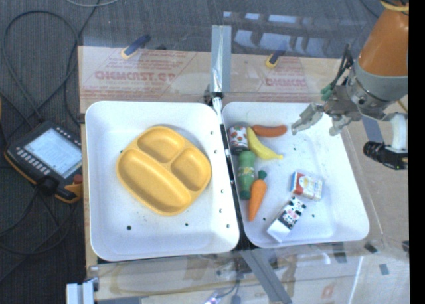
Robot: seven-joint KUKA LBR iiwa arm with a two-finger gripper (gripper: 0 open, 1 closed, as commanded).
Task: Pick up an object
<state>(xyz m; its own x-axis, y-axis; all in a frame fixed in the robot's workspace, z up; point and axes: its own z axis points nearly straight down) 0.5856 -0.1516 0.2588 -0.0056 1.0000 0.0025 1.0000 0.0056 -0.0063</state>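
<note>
I have the gripper [319,122] hanging over the upper right of the right bin [345,183], fingers spread wide and holding nothing. The nearest target is the sausage [269,130], lying flat just left of the fingers, with the banana [262,147] touching it below and the can [238,138] beside that. Those three crowd each other, so I judge a cleaner pick to be the small carton [306,185], which sits apart on bare floor; the cow carton [287,220] and carrot [256,196] lie nearer the front. I would centre over the carton, turn the fingers across its short side, then descend straight.
</note>
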